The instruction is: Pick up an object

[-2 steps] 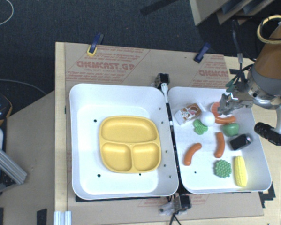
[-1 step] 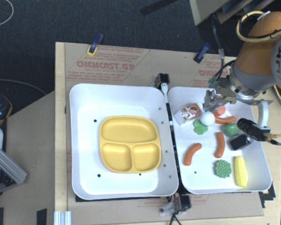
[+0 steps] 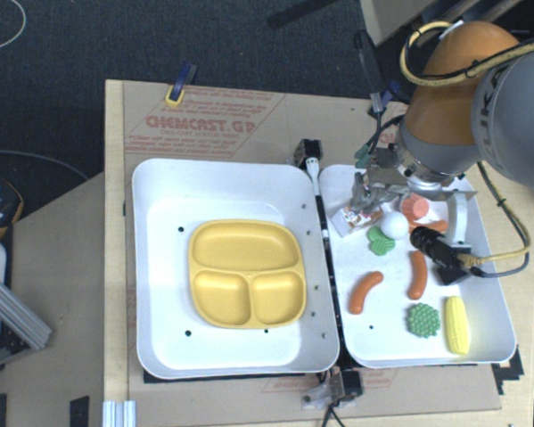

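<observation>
One fixed camera looks down at a slant from above the bench, taking in both the left bin [image 3: 149,247] and right bin [image 3: 502,336], with dark floor beyond the far edge

Looks like a robotics lab, a test cell rather than any home or kitchen. Grey industrial arm [image 3: 514,96] with an orange band reaching in from the right over a plywood bench [image 3: 210,116] stamped with a supplier's red lettering. Two shallow white bins [image 3: 149,247] side by side, held at the seam by small black clamps [image 3: 308,153]. Loose cables [image 3: 501,256] trailing from the wrist and off the near edge. Toy plastic food in the right bin, a yellow divided tray [image 3: 246,271] in the left. Dark carpet [image 3: 80,29] at the far side, aluminium framing [image 3: 12,311] at the left edge.
</observation>
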`<state>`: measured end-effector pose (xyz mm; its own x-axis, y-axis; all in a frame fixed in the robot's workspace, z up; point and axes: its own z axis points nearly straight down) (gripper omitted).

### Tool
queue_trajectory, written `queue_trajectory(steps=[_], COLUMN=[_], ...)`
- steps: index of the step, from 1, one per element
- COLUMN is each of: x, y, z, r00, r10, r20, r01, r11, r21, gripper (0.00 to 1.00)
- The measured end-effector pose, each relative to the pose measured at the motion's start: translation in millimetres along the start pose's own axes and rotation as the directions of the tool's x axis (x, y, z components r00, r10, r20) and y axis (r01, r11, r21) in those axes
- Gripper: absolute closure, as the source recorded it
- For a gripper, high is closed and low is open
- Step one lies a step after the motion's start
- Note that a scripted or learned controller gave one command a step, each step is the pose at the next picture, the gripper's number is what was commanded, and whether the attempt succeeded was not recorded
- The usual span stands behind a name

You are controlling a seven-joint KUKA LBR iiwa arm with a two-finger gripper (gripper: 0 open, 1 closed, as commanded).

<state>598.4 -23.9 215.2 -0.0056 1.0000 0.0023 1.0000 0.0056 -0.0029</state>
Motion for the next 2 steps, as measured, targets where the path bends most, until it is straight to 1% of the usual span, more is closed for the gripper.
queue_trajectory(steps=[1, 2], x=[54, 48], y=[18, 0], z=[-17, -15], r00=[1.0, 1.0], r10=[0.0, 0.007], r20=[0.001, 0.002], r01=[0.0, -0.007], r11=[1.0, 1.0], r21=[-0.008, 0.002], gripper=[1.0, 1.0])
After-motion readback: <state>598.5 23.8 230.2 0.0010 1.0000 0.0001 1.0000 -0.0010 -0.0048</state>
